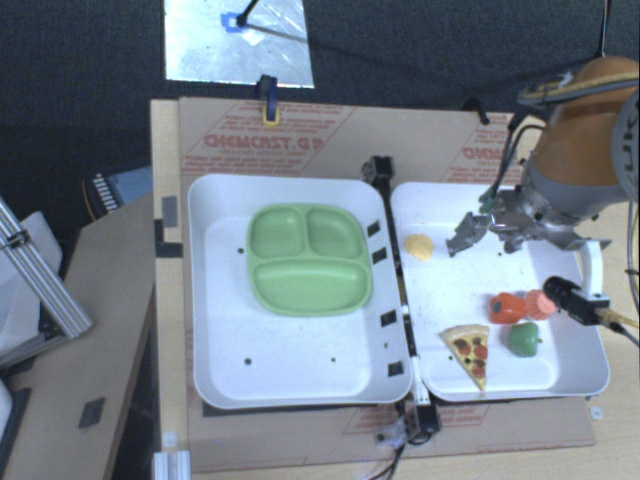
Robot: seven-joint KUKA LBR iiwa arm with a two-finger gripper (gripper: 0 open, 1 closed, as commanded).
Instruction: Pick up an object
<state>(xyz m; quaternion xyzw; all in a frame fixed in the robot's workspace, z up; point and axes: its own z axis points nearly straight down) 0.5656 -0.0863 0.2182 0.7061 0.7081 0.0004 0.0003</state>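
We see nothing lifted yet: our gripper [468,234] hangs empty, slightly parted, beside the yellow piece [419,247].

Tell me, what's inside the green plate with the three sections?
Nothing I can see. The green plate sits in the left bin, and all three sections look bare. What lies under the plate is hidden.

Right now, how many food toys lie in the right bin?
4: a yellow piece near the divider, a pizza slice at the front, a red-orange toy and a green toy right of it.
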